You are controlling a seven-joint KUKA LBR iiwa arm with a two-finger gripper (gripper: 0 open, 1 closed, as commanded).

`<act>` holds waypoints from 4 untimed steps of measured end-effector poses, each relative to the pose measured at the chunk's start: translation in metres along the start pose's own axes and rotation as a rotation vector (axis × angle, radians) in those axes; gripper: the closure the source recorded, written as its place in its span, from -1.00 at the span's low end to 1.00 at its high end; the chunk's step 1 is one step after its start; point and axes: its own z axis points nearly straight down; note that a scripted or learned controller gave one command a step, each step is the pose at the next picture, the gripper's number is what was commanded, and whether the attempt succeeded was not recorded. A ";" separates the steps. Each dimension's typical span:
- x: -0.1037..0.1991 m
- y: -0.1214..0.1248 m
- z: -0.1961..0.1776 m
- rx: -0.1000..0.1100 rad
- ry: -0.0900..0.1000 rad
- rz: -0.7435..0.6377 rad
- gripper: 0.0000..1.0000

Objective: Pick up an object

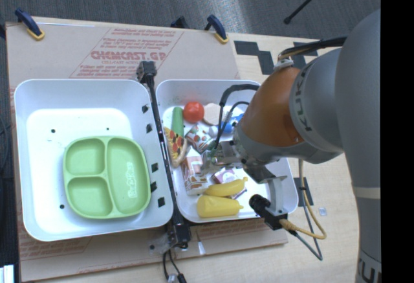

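Note:
The right bin (169, 95) holds a heap of toy food. A red tomato (193, 111) and a green cucumber (177, 121) lie at its far left. A yellow banana (228, 188) and a bigger yellow piece (217, 206) lie at the near side, with a small printed carton (193, 179) to their left. My gripper (215, 158) reaches down into the middle of the heap, just above the banana and right of the carton. The orange wrist band and grey arm hide the right half of the bin.
The left bin (39, 100) holds a light green divided plate (107, 176). A black clamp bar (154, 126) runs between the bins. A colourful packet (174, 142) lies against the right bin's left wall. Cables (310, 230) trail off the bench at the near right.

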 end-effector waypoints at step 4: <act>-0.051 -0.008 -0.018 0.011 -0.005 0.015 1.00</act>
